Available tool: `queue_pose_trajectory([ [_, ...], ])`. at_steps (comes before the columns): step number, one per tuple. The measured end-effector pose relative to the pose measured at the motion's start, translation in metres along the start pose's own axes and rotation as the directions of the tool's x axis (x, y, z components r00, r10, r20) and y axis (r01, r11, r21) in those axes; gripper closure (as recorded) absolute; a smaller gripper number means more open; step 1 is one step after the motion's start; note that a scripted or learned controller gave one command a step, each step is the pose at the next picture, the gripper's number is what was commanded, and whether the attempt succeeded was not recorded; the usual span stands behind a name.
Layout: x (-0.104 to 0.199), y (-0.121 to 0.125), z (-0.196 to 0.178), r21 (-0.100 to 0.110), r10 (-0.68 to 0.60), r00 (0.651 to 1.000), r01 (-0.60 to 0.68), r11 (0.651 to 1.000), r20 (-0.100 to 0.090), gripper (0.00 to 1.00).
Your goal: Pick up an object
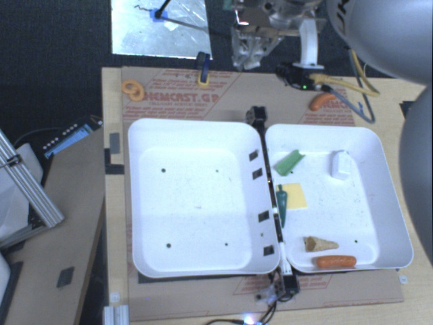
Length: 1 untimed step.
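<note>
Carrot (335,262) lies crosswise (near front wall).

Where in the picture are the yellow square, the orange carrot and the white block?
yellow square (294,197): camera view, its bare middle.
orange carrot (335,262): camera view, mid-length.
white block (340,164): camera view, its top face.

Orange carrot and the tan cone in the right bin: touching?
Apart. The camera view shows a strip of white bin floor between the tan cone and the orange carrot.
</note>
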State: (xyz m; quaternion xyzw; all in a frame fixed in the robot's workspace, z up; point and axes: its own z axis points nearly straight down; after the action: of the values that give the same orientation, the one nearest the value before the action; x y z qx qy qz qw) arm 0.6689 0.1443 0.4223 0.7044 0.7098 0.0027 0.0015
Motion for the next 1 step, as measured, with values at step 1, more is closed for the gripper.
queue_pose_trajectory([
  [1, 0.0465, -0.0003, -0.0122, 0.002, -0.001, 1.000, 0.001, 1.000, -0.001, 1.00],
])
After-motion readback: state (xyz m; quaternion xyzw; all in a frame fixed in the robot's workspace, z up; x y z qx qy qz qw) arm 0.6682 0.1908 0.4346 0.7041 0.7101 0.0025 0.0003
